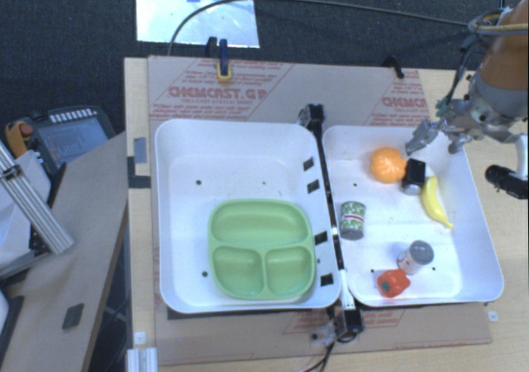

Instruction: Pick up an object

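The gripper (436, 137) is hanging open and empty; the orange (387, 164) is sitting just left and below.

I see my arm (502, 73) coming in from the right edge, its orange band above the grey wrist. The pincer (438, 139) points down and leftward, its two fingers (417, 137) spread apart with nothing between them, hanging at upper right.

Orange (387, 164) (round) in right bin, touching black block (413, 176).
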You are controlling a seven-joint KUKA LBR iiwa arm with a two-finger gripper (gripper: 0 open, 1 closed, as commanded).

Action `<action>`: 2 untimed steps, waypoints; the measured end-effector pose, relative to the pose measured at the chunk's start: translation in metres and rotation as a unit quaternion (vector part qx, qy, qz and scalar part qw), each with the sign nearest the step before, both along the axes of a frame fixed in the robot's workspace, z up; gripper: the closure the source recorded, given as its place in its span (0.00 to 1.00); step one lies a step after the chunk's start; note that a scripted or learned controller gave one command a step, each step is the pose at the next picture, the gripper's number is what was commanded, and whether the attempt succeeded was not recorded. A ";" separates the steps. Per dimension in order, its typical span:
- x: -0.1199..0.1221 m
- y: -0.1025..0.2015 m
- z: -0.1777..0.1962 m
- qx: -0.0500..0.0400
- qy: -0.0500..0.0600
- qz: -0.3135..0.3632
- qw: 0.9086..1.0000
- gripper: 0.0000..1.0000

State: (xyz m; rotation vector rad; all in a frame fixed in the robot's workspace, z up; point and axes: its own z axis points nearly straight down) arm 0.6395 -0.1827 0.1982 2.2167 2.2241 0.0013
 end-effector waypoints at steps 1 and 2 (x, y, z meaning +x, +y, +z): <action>0.008 0.000 -0.059 0.000 0.001 0.001 1.000 0.00; 0.012 0.001 -0.089 0.002 -0.001 0.003 1.000 0.00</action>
